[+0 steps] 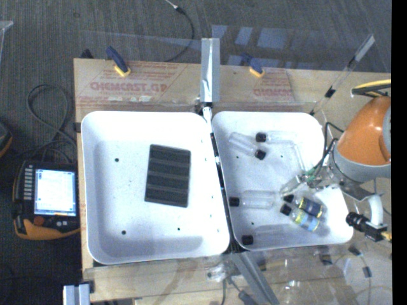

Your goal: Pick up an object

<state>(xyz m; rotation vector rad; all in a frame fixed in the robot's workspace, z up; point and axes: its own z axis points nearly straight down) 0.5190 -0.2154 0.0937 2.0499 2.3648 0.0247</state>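
A black ribbed rectangular pad (168,175) lies flat in the middle of the left bin (102,138). The right bin (318,129) holds several clear plastic tubes with black caps, among them one at the back (245,143) and one near the centre (257,201). A small bottle with a blue and yellow label (306,215) lies on its side at the bin's right front. My gripper (304,182) hangs low over the right side of this bin, just behind that bottle. The grey arm with its orange band (367,135) reaches in from the right.
A handheld control pendant (48,199) with a lit screen lies left of the bench. Blue and yellow clamps (117,61) sit on the back board. A metal upright (208,72) stands behind the seam between the bins. Cables trail near the arm.
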